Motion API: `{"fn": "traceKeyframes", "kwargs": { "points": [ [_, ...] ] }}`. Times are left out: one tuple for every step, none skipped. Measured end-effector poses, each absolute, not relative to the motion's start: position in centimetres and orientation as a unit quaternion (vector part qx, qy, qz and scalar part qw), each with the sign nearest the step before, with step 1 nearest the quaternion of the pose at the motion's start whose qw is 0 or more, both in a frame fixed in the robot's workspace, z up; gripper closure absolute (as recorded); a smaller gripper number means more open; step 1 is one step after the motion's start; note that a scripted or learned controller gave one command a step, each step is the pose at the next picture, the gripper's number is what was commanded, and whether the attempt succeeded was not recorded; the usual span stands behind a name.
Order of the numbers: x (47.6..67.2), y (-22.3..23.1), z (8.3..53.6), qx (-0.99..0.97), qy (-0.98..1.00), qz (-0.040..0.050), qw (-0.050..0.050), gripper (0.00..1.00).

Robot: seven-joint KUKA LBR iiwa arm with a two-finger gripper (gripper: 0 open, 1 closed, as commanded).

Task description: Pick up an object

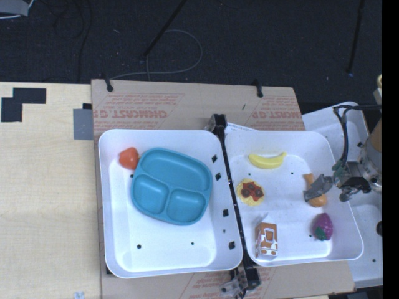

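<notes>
Now the gripper (324, 189) sits at 3 o'clock in the right bin (293, 254), over an orange piece (315, 190) — whether its fingers grip it, I cannot tell. Nearby lie a banana (267, 160) at 12 and a purple fruit (322, 226) at 5.

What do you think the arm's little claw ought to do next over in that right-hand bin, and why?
Probably lower the tool a touch and close on the orange piece. The tool sits right at that piece near the right bin's far right side, closer to it than to the purple piece below. Whether it has a grip on anything is unclear, so a careful settle comes first.
</notes>
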State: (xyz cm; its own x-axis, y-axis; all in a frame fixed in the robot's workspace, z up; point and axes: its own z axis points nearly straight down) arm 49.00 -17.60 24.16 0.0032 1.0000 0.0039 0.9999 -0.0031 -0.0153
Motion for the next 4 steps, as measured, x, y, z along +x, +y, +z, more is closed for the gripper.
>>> {"fn": "traceKeyframes", "kwargs": {
  "points": [
    [49.2,-17.6,24.8,-0.707,-0.707,0.0008,0.002,0.00],
    [50.0,-17.7,20.0,-0.707,-0.707,0.0016,0.003,0.00],
    [50.2,-17.2,13.6,-0.707,-0.707,0.0015,0.004,0.00],
    [50.2,-17.1,8.6,-0.708,-0.707,0.0006,0.001,0.00]
  ]
}}
